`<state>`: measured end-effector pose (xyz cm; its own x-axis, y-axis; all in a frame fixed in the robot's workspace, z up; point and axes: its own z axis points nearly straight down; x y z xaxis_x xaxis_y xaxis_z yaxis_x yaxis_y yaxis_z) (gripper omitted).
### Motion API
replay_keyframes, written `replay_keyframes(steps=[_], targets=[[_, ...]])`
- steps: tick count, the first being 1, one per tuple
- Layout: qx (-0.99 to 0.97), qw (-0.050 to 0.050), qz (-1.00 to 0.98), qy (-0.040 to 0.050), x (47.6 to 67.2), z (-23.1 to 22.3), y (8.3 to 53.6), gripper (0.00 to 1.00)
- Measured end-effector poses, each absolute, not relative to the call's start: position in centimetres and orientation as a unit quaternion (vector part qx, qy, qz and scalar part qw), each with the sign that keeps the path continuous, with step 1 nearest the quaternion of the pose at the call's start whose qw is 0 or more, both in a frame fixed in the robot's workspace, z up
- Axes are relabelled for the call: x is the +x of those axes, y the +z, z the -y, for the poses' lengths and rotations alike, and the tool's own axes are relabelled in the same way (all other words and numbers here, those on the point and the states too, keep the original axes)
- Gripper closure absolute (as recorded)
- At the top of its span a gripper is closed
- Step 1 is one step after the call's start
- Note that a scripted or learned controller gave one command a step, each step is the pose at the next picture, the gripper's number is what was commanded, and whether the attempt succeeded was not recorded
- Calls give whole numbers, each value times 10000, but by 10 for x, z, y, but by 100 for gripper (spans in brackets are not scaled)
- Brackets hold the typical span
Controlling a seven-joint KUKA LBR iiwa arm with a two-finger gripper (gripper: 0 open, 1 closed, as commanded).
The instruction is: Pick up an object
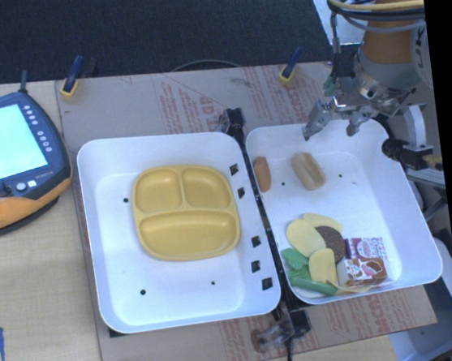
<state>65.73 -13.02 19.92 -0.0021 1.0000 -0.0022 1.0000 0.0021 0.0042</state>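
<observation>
On the table (31,322), the left bin (105,231) carries a yellow divided plate (185,213). The right bin's (391,196) near edge holds toy food (321,258); a bread roll (307,170) lies by its far edge, under the gripper (334,124), jaws spread, grasping nothing.

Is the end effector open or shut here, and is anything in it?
Open. The end effector hangs above the right bin's far edge, its two fingers spread apart with nothing between them.
</observation>
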Motion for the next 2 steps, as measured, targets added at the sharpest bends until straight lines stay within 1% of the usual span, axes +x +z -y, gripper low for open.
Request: replay_keyframes(steps=[1,2], targets=[[7057,-39,-7085,-40,653,132,85,0],[7055,-9,-7087,-16,656,125,92,0]])
